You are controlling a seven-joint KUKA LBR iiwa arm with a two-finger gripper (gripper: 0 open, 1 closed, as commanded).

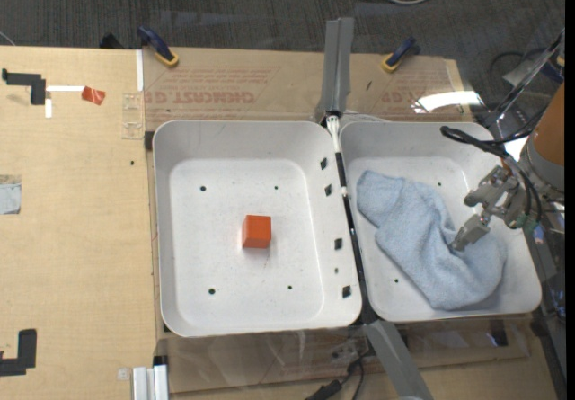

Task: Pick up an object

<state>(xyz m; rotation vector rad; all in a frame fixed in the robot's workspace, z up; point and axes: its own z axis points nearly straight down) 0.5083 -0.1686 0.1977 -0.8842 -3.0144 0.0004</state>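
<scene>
A crumpled light-blue cloth (pixel 420 241) lies in the right bin (pixel 395 142), spreading from its middle to the front right corner. A small orange-red cube (pixel 257 232) sits alone near the middle of the left bin (pixel 180 209). My gripper (pixel 466 229) reaches in from the right and hangs low over the cloth's right part, its tip at the fabric. I cannot tell whether it touches or grips the cloth.
A raised divider (pixel 342 209) with black clips separates the two bins. The grey arm with its orange band (pixel 550 142) and cables fills the right bin's far right side. A wooden board (pixel 67 209) lies to the left of the bins.
</scene>
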